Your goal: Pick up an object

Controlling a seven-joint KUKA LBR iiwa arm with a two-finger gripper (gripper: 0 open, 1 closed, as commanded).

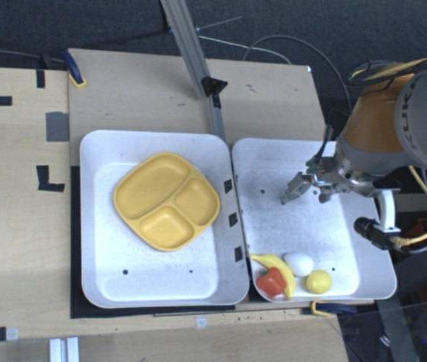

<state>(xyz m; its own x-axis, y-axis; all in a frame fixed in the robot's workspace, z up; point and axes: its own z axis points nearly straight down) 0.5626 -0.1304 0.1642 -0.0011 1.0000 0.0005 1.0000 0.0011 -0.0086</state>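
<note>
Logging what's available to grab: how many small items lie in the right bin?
4, all clustered at the right bin's near edge: a banana, a red piece touching it, a white egg-like ball, and a yellow ball. More could hide beneath.

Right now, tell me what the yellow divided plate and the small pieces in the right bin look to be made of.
Yellow divided plate: looks like moulded plastic, matte with a soft sheen and rounded compartment ridges. Banana, red piece, white egg shape and yellow ball: probably toy plastic, judging by flat uniform colour, though too small to be sure. Right bin: white, faintly speckled, likely plastic.
</note>
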